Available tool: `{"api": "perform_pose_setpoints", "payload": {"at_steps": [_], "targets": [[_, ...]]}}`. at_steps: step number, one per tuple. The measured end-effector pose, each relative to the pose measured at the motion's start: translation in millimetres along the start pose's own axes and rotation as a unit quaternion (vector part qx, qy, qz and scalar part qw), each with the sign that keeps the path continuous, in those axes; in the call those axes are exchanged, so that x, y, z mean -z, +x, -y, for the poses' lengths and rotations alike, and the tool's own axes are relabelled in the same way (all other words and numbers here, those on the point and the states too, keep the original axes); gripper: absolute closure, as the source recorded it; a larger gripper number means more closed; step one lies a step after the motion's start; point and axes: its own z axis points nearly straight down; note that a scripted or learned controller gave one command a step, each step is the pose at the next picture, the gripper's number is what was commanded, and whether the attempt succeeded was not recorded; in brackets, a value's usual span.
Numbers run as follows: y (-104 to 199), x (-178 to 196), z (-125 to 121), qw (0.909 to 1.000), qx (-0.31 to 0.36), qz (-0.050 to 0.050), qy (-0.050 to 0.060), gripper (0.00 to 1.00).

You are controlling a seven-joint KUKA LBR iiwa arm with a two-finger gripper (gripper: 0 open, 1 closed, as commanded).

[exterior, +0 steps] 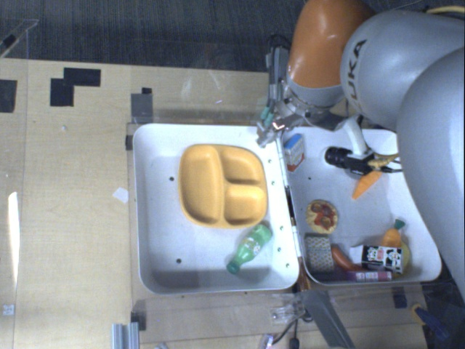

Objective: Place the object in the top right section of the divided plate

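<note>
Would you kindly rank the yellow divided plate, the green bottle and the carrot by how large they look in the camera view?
1. Yellow divided plate
2. Green bottle
3. Carrot, though partly hidden by the arm, so unsure against the bottle.

Lying in left white bin (pixel 145 195): yellow three-section divided plate (pixel 221 185), green plastic bottle (pixel 249 248) just below. Hovering over dividing rim: gripper (pixel 270 127).

Left bin (pixel 156 217): open floor is left around the plate (pixel 221 184); the near side is obstructed by a bottle (pixel 249 248). Right bin (pixel 418 217): its near end is crowded by a carton (pixel 382 256); mid-floor is left open.
</note>
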Motion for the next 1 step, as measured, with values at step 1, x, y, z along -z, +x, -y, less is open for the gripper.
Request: {"api": "perform_pose_setpoints", "payload": {"at_steps": [1], "targets": [[70.0,7.3,17.8,0.9983,-0.059,0.000,0.000,1.00]]}}
